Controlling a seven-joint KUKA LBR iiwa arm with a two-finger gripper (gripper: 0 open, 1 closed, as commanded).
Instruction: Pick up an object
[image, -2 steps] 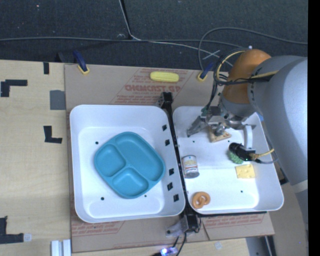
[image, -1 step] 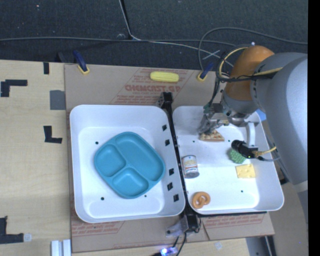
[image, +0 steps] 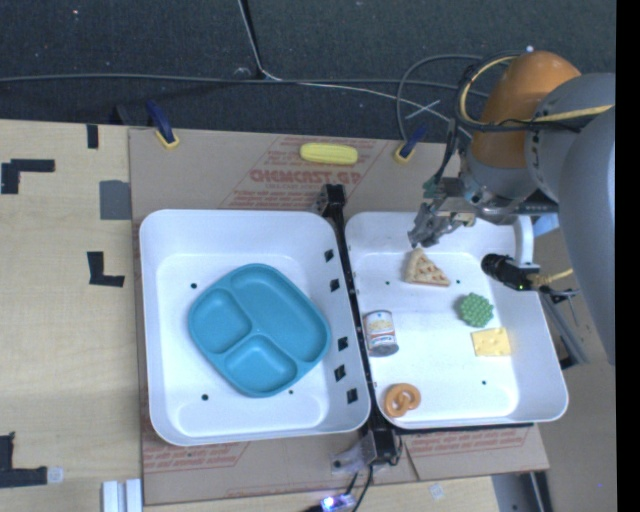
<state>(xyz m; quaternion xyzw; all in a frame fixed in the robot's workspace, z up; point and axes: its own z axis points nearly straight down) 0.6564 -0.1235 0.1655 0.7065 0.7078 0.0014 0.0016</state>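
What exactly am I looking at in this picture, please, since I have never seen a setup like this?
One fixed camera looks down at a slant on a bench with two shallow white bins. The grey robot arm with an orange band reaches in from the right; its gripper hangs just above a tan pizza-slice toy, holding nothing. The right bin also holds a small tin can, a pretzel, a green bumpy ball and a yellow cheese square. The left bin holds a blue divided plastic tray.
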